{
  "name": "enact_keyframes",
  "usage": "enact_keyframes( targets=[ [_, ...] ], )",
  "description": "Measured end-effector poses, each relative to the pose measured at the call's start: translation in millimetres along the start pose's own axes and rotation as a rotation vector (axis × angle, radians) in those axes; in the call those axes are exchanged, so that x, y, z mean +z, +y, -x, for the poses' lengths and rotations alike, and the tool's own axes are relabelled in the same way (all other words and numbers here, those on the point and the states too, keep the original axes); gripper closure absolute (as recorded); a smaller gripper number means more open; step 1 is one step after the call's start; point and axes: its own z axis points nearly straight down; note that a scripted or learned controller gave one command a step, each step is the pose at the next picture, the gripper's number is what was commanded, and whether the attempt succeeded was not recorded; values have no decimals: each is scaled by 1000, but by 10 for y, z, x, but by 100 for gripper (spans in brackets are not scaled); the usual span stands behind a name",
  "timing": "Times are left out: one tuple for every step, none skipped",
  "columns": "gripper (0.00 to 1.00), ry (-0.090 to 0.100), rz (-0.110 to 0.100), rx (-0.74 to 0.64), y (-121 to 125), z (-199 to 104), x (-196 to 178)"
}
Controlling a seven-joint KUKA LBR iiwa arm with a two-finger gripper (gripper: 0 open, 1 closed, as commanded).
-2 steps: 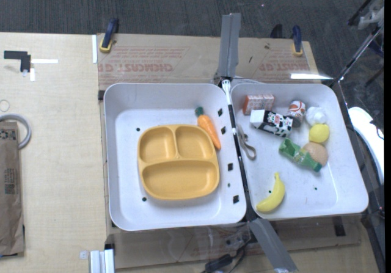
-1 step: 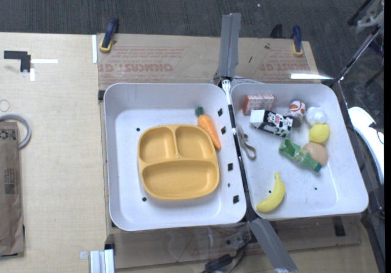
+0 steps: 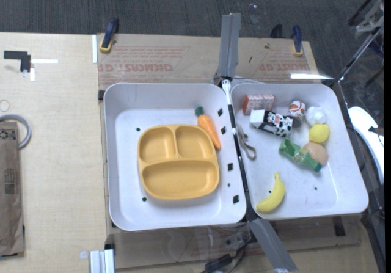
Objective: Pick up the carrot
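Carrot (image 3: 209, 131) lies beside yellow plate (image 3: 178, 162), untouched

A: What's on the bench (image 3: 49, 143)?

B: Two white bins side by side. Left bin (image 3: 116, 162) and right bin (image 3: 348, 174), edges touching mid-bench.

A: Under them?

B: Cardboard sheet (image 3: 165, 61) at the back, w/ red print, held by two blue-and-yellow clamps (image 3: 109, 35).

A: Left side?

B: Brown paper bag (image 3: 9, 192) at the left edge. White tape (image 3: 44, 61) and a black bracket (image 3: 18, 56) near the back.
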Motion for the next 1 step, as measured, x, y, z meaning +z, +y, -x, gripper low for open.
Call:
enact_keyframes(
  targets=[
    [0, 0, 1, -387, 1, 0, 2]
  ],
)
